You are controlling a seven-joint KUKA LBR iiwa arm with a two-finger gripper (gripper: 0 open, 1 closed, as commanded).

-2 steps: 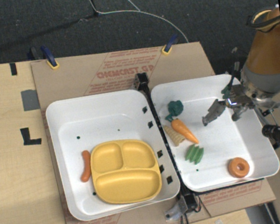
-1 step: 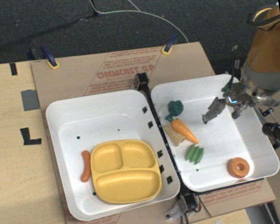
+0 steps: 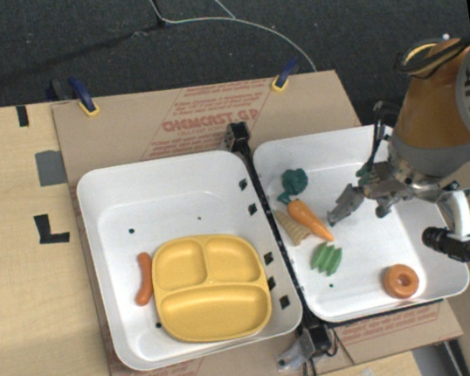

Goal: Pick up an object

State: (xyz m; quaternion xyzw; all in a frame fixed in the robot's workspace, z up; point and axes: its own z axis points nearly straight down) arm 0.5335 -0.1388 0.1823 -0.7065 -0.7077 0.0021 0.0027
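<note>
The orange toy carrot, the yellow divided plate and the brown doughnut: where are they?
Orange toy carrot [image 3: 310, 221], camera view, middle of its body.
Yellow divided plate [image 3: 210, 287], camera view, ridge between compartments.
Brown doughnut [image 3: 401, 281], camera view, on its ring.

Illumination is even and diffuse from overhead. White bins [image 3: 95, 196] appear bright without glare. Shadows are faint; focus is slightly soft.
</note>
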